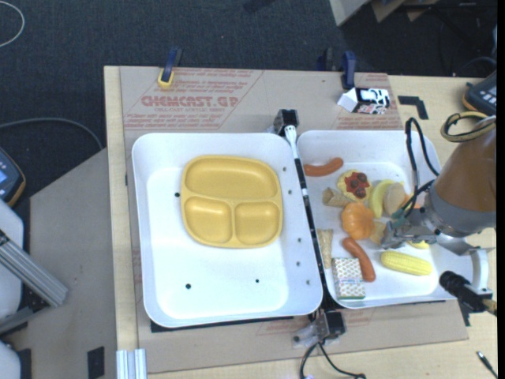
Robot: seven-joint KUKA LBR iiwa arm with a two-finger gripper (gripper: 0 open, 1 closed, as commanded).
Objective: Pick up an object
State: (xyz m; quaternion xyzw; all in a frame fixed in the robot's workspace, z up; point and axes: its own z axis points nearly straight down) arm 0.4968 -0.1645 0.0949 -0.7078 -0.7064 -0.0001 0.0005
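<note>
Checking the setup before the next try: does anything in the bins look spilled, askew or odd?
Nothing stands out. The yellow tray lies flat in the left bin; the toy food, such as the corn and orange, stays inside the right bin.

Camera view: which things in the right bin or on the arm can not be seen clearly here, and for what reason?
- Gripper: in the camera view the wrist covers it; finger state and any contact cannot be judged.
- Banana: its right part lies behind cables and the arm.
- Small food pieces near the orange: too small and crowded to identify.
- Arm: cut off by the right edge.
- Printed packet: its print is too small to read.
</note>
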